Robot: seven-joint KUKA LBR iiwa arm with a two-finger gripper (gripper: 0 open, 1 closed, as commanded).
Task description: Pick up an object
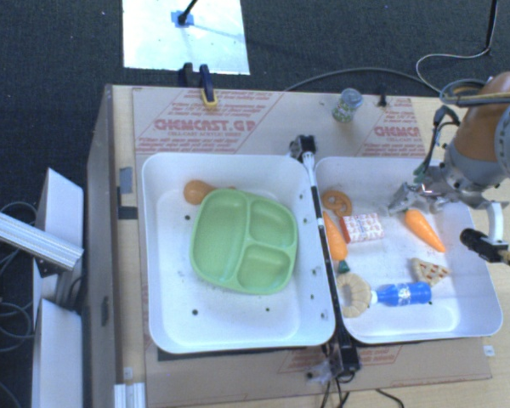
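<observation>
The gripper (410, 197) hangs low in the right bin (476, 313), just left of a toy carrot (425, 229); its finger state cannot be told. Further left of the carrot lie a red-and-white box (361, 227) and a pretzel (337, 201); below it, a blue bottle (404, 294).
</observation>
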